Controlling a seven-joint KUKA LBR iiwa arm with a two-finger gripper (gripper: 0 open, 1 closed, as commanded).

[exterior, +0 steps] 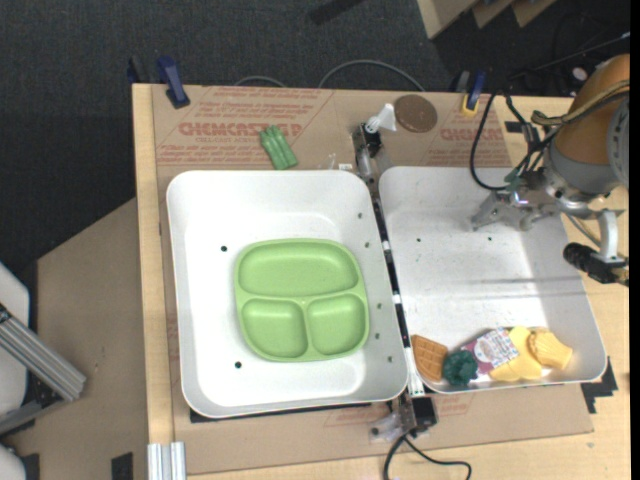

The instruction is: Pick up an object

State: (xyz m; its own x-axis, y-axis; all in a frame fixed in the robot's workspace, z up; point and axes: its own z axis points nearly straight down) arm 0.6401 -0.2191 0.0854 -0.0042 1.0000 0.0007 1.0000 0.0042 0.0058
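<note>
The right bin (500,268) serves as the landmark here. Along its near edge lies a small heap of toy food: a tan waffle piece (429,356) at the left end, a dark green broccoli (460,368) touching it, a pink-and-white wrapped item (495,346) in the middle, and yellow pieces (535,358) toward the near right corner. These are the things to pick from, and they press against one another and against the bin's near wall.

To the left of the right bin sits the left bin (200,218), holding a green divided plate (300,300).

Over the far right part of the right bin hangs the arm (590,138), with the gripper (510,208) well apart from the heap. Whether its fingers stand apart or together cannot be told at this angle; nothing is seen between them.

Beyond the right bin's far edge, on the cardboard (240,118), lie a brown disc (415,114) and, further left, a green clip-like object (279,149).

The step in hand looks like the approach. To do it well, the gripper should travel toward the near edge and come down on an outer piece, such as the waffle piece or a yellow one, with fingers set across its narrow side and clear of the wall, so neighbours are not pinched too.
</note>
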